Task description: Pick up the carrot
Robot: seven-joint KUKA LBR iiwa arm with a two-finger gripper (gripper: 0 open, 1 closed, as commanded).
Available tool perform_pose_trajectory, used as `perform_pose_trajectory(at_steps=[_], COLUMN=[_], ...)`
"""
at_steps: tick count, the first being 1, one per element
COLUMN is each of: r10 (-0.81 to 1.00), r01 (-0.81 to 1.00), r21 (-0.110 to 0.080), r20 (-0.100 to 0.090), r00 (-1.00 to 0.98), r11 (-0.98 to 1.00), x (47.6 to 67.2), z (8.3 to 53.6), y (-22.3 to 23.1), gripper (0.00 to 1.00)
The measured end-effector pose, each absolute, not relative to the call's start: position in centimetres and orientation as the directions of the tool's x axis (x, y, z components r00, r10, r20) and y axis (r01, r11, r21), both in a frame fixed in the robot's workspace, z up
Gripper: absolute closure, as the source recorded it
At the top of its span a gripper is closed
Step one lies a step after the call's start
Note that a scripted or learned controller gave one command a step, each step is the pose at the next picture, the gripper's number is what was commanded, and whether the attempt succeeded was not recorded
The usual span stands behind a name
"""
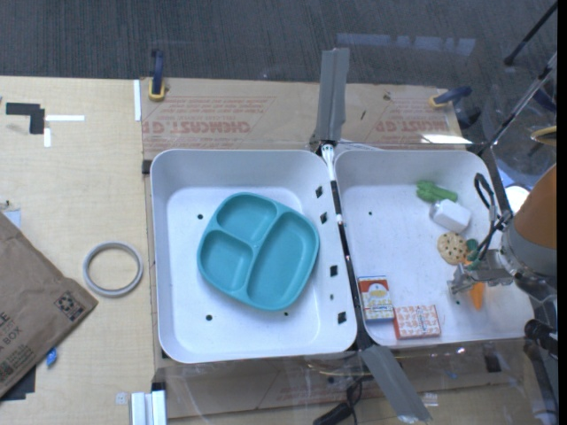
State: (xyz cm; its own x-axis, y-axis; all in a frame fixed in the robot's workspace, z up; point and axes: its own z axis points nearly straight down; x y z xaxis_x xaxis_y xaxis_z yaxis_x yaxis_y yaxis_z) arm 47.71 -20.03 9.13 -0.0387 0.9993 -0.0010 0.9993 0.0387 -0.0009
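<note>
1. At the right edge of the view my arm (540, 228) is cut off, so little more than the orange band and grey wrist show.
2. My hand (469, 280) hangs low over the right bin (390, 184); it is small and blurred, and I cannot tell whether it is apart or together.
3. Just beside my hand, toward the bin's near wall, lies the carrot (477, 296), an orange sliver partly masked by the hand; contact is unclear.
4. Just beyond my hand sits a speckled cookie (453, 248), then a white block (450, 214) and a green piece (436, 191).
5. Left of my hand lie two small red boxes (376, 298).
6. Well to my left, the left bin (177, 184) holds a teal divided plate (258, 251).
7. Farther left, on the worktop (71, 193), rests a tape ring (112, 267).
</note>
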Motion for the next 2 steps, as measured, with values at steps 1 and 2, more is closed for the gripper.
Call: perform_pose_trajectory(at_steps=[1, 2], r10=[0.988, 0.991], r01=[0.988, 0.991], r21=[-0.002, -0.003], r20=[-0.001, -0.001], r00=[0.154, 0.133], r11=[-0.154, -0.133], x=[51.6, 48.0], z=[19.0, 16.4], y=[-13.4, -16.0], gripper=[1.00, 1.00])
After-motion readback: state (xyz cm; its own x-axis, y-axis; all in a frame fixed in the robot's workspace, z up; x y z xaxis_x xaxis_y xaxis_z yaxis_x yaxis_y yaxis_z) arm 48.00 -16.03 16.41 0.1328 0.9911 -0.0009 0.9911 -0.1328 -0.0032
